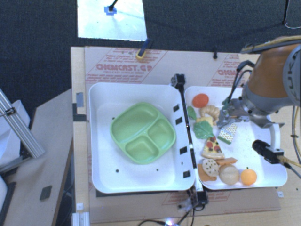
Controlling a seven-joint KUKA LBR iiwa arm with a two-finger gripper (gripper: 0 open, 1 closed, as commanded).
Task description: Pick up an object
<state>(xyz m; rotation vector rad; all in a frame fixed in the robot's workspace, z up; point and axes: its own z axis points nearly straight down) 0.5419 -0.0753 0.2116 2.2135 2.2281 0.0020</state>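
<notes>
My gripper [227, 118] hangs low over the middle of the right bin [270, 173], reaching in from the right under the grey and orange arm [273, 79]. Just below it lies a small patterned white, blue and yellow piece [227, 133]. To its left sit a tan croissant [209, 111], a red tomato [201, 100] and a green leafy piece [203, 129]. Nearer the front lie a pizza slice [212, 148], a chocolate-chip cookie [210, 166], a pale round ball [229, 174] and an orange [248, 176].
The left bin [101, 173] holds a light green divided plate [142, 133]. A black-clipped divider [186, 135] runs between the bins. A black part of the arm [266, 151] juts over the right bin's right side.
</notes>
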